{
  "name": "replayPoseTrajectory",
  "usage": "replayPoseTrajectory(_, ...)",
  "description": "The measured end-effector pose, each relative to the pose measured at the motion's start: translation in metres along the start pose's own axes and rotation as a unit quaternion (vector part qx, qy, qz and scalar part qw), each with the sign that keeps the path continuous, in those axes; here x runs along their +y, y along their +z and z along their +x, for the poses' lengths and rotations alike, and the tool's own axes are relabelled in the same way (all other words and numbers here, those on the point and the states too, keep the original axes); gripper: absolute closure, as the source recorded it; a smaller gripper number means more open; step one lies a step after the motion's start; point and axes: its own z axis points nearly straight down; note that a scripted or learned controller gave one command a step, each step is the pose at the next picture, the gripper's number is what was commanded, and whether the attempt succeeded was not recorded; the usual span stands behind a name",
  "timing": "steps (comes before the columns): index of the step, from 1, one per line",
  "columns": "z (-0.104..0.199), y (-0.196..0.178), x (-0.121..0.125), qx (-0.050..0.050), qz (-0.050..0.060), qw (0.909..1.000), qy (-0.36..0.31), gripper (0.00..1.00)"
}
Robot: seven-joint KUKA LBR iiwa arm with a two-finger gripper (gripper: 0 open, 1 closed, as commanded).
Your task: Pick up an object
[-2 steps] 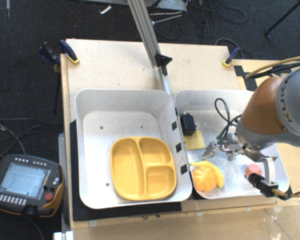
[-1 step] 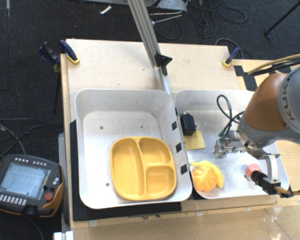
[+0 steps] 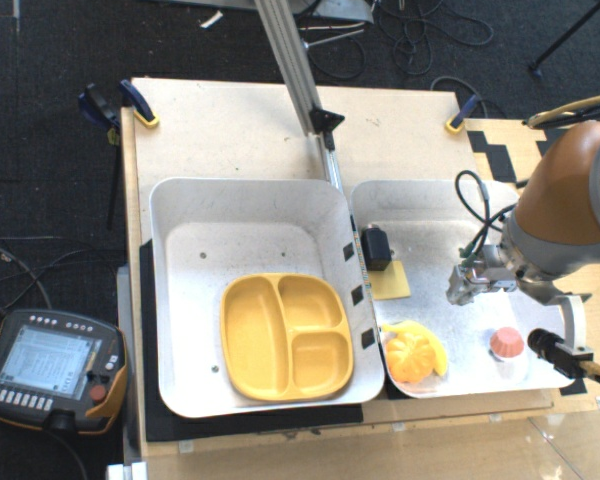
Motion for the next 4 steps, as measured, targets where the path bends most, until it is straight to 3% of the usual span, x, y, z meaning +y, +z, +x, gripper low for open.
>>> replayPoseTrajectory(2,0.011,-0.105,0.016,0.0,-0.001,1.0,-0.002,1.0)
replayPoseTrajectory(4,0.107,-0.096,0.039,0.001,0.002,1.0,-0.005,1.0)
